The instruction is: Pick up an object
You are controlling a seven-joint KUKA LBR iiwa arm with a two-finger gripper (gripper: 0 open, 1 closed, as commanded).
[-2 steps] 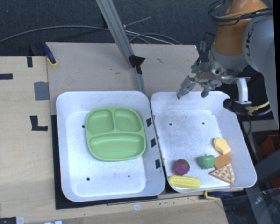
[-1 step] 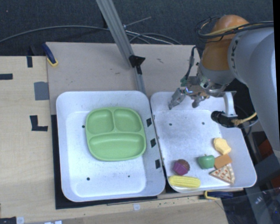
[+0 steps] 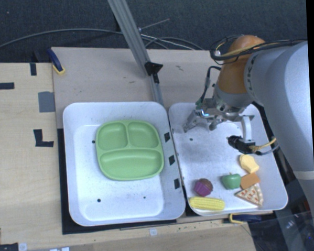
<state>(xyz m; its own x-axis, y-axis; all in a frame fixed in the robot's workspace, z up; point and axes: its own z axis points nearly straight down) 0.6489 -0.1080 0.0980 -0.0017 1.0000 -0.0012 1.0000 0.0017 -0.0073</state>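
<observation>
Tool (image 3: 201,121) seemingly open, wrist partly hidden.

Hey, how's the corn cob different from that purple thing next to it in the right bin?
The corn cob is yellow, long and lying on its side along the bin's near rim; the purple thing is dark magenta, round and compact. The corn is the longer one. Both are small toy foods in the right bin, close together.

Matt pale wood for the bench (image 3: 22,155); smooth white plastic with dark specks for both bins (image 3: 74,153). Soft-sheened green plastic for the divided plate (image 3: 129,150), glossy plastic for the toy corn (image 3: 207,203). Brushed metal for the slanting rail (image 3: 131,32), smooth satin grey for the arm (image 3: 287,100).
</observation>
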